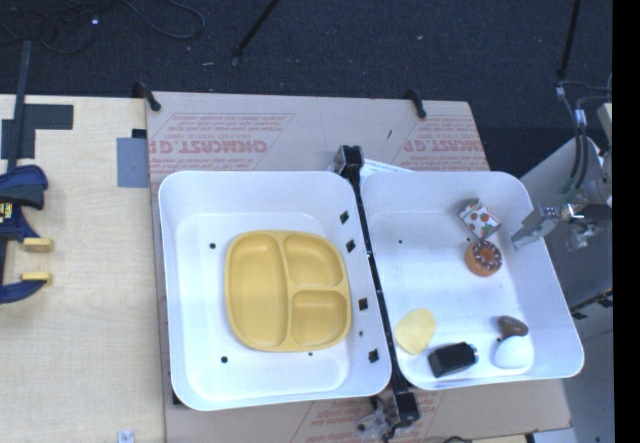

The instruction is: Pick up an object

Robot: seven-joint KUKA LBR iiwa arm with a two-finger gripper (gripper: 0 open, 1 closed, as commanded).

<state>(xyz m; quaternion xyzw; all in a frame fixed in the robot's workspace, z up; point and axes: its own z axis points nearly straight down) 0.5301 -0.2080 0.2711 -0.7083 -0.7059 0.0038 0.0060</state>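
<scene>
The right bin [540, 271] holds several small objects. A patterned little box [479, 218] lies at the back right, with a round brown doughnut-like piece [484, 257] just in front of it. Toward the front lie a pale yellow disc [415, 330], a black block [452, 359], a white ball [513, 353] and a small brown lump [513, 325]. My gripper [548, 220] hangs at the bin's right rim, right of the patterned box and apart from every object. Nothing is seen in its grasp.
The left bin [190, 231] contains a yellow divided plate [288, 289]. A black divider with clips [362, 271] runs between the bins. Both bins rest on cardboard [230, 136] on the wooden bench. Blue clamps [20, 231] sit at the far left.
</scene>
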